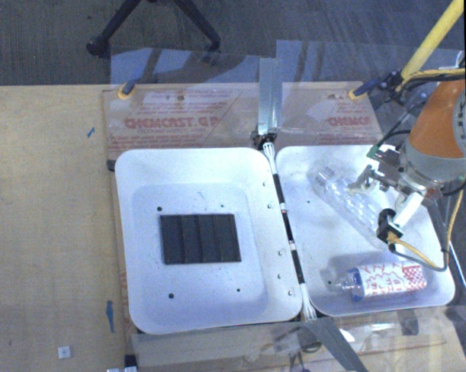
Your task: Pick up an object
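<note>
A flat black ribbed rectangle [200,238] lies in the middle of the left bin [141,177]. In the right bin [293,172], a clear plastic bottle [346,195] lies at a slant near the centre. A red-and-white patterned tube with a blue cap [385,280] lies on its side near the front wall. My gripper [368,180] hangs over the right bin's far right part, just right of the clear bottle's upper end. The grey arm with its orange band [437,128] comes in from the right above it.
A metal strip [269,88] runs back from the gap between the bins. A yellow cable [418,255] loops from the wrist over the right bin's right wall. Wooden bench surface [51,226] stretches to the left.
</note>
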`<state>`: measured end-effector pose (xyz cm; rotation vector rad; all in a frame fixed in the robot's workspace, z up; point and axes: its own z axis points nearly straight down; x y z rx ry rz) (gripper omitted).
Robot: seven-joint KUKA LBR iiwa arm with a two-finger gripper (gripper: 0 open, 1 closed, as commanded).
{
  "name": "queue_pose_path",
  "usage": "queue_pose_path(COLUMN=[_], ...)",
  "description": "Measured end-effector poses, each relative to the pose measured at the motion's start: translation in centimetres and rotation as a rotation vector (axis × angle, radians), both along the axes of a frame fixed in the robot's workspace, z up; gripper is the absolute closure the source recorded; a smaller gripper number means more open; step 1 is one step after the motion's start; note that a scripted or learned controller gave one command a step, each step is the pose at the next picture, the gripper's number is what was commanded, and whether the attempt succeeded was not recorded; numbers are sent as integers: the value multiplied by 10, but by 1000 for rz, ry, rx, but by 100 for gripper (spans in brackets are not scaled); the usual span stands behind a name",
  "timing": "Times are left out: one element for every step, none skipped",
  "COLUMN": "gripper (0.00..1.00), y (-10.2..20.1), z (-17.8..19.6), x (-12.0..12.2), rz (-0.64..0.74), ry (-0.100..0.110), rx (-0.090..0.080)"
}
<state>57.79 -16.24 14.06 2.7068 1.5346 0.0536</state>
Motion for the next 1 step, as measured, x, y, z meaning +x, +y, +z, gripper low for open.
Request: queue_pose_path(gripper=[0], y=[-35], z=[86], x=[44], rz=[34], ry=[44], rx=[7])
